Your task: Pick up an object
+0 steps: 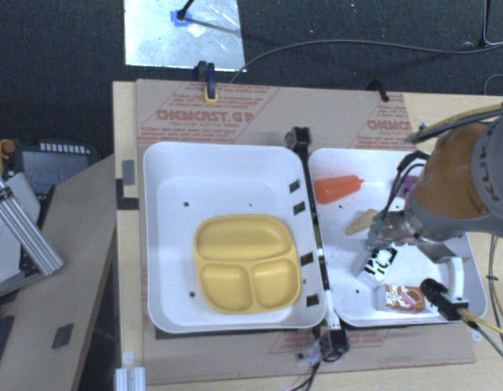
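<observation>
In the right bin (341, 308) lie an orange carrot-shaped toy (337, 187), a tan piece (361, 221), a small black-and-white object (380, 263) and a brown-and-white packet (402, 298). My gripper (382, 236) hangs low over the bin's middle, just right of the tan piece and directly above the black-and-white object. A purple thing (408, 187) peeks out behind the wrist. The arm's orange band (447, 182) covers the bin's right part.
The left bin (165, 218) holds a yellow divided tray (246, 261). A black divider (310, 218) runs between the bins. Cardboard (259, 112) lies under both, and a clamp (209, 80) sits at its far edge.
</observation>
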Motion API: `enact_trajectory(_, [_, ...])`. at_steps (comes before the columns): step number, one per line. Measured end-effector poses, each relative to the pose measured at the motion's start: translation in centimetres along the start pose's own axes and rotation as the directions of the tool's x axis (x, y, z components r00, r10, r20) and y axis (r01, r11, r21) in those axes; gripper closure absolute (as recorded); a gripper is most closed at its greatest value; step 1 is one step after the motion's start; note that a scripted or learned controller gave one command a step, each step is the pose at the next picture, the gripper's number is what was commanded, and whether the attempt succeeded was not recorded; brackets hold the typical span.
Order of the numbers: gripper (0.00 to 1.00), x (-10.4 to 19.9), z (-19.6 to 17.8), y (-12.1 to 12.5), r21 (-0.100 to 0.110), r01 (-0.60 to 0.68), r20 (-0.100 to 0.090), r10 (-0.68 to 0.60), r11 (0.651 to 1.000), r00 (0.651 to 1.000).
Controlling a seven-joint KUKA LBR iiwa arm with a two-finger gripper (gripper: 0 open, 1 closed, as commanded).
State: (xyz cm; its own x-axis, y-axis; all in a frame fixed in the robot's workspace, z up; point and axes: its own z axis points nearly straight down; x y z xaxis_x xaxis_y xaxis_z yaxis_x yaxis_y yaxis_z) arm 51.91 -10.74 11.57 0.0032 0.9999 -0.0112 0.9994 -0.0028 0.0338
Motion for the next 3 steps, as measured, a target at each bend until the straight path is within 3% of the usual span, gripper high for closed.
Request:
enact_trajectory(1, [1.0, 0.2, -6.3, -0.1, 0.026, 0.008, -0.01, -0.007, 1.0, 1.0])
enact_trajectory(2, [1.0, 0.1, -10.2, 0.3, 0.027, 0.007, -0.01, -0.007, 1.0, 1.0])
enact_trajectory(3, [1.0, 5.0, -11.2, 2.4, 0.03, 0.012, -0.013, -0.012, 0.999, 1.0])
